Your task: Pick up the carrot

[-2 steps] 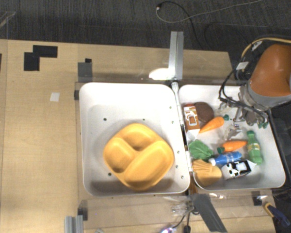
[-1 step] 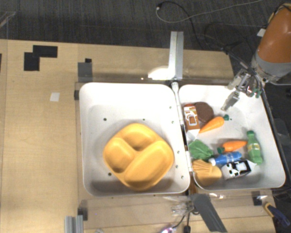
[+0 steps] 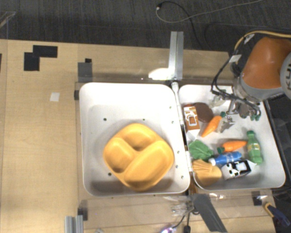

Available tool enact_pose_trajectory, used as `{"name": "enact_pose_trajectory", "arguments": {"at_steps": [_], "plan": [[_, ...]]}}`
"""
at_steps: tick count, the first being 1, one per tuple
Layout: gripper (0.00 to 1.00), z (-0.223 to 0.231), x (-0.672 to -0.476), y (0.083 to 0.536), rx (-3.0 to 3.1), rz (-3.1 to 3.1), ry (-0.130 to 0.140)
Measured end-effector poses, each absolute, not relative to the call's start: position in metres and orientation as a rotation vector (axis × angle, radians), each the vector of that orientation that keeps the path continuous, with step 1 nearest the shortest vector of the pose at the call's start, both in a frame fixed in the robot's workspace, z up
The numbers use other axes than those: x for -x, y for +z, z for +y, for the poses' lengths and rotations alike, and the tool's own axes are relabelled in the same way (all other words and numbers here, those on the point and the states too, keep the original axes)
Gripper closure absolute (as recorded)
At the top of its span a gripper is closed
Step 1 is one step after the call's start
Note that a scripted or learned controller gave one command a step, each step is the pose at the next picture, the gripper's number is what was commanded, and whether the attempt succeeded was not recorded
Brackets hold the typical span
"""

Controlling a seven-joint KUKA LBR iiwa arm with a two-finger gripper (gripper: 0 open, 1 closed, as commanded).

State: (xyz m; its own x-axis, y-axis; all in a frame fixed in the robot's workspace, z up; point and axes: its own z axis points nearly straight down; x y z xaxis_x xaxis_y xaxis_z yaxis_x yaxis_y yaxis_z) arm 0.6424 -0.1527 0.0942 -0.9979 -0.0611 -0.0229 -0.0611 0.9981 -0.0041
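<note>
step: approach, grasp not made | gripper (image 3: 226, 122) low in right bin (image 3: 276, 171), finger spread can't tell | carrot (image 3: 211, 125) at its 9 o'clock, just beside | next: center over carrot, close

Divided tray (image 3: 138, 155) in left bin (image 3: 94, 106)

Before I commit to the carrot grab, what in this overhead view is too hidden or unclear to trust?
- Two-finger gripper: too small and cluttered to judge its finger state.
- Orange carrot by the gripper: contact cannot be told.
- Brown rounded item: identity unclear, blurred.
- Grey KUKA arm: cut off by the right edge.
</note>
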Motion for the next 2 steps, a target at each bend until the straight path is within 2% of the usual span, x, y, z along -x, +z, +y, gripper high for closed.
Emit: {"name": "enact_pose_trajectory", "arguments": {"at_steps": [1,2], "plan": [[1.00,-0.152,-0.648,0.110,0.092,3.097,-0.007],[1.00,-0.160,-0.671,0.188,-0.298,3.114,0.000]]}}
